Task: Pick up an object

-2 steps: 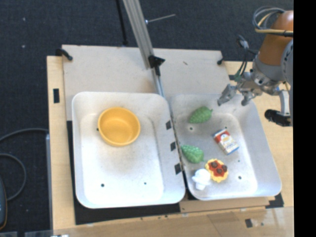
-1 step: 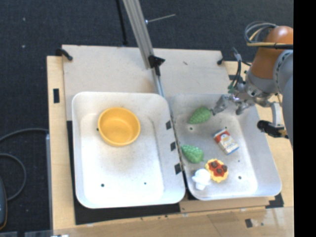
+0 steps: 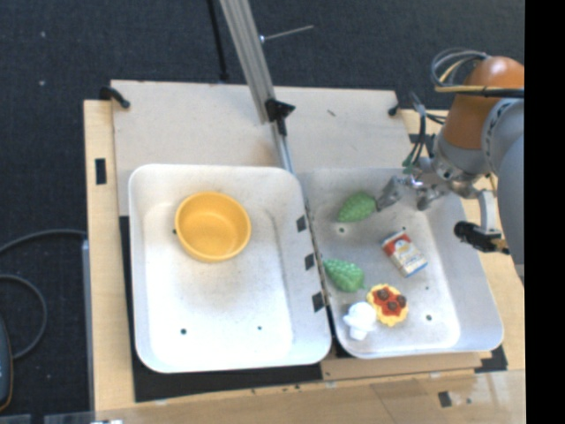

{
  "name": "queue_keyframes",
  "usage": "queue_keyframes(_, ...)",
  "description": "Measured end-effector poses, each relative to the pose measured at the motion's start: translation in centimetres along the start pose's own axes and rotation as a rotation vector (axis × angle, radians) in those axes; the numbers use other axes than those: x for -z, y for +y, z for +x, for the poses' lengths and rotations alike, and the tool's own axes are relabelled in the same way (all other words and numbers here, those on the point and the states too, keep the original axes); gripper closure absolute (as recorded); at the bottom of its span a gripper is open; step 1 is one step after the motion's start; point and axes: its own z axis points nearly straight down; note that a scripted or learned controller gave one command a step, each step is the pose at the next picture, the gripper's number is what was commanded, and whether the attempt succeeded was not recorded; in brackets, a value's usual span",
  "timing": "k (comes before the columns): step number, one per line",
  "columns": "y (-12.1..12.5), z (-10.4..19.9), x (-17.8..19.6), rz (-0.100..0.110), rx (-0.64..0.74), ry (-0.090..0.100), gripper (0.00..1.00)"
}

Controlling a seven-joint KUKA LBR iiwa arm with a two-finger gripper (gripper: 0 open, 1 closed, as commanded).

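**Arm poised over the right bin, nothing picked yet**

From above, the gripper (image 3: pixel 408 193) hangs at the right bin's (image 3: pixel 472 325) far edge, its prongs apparently apart with nothing between them, just beside a green lump (image 3: pixel 357 208). Choosing and descending comes next. Along the near edge lie another green piece (image 3: pixel 344 275), a white lump (image 3: pixel 359 320) and a yellow flower-like toy (image 3: pixel 388 304). The small carton's (image 3: pixel 404 253) label is unreadable. A yellow bowl (image 3: pixel 213 226) occupies the left bin (image 3: pixel 221 347).
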Motion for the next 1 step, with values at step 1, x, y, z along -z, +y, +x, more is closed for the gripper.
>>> queue_keyframes(1, 0.15, -0.14, 1.39, -0.006, 0.002, -0.005, 1.00)
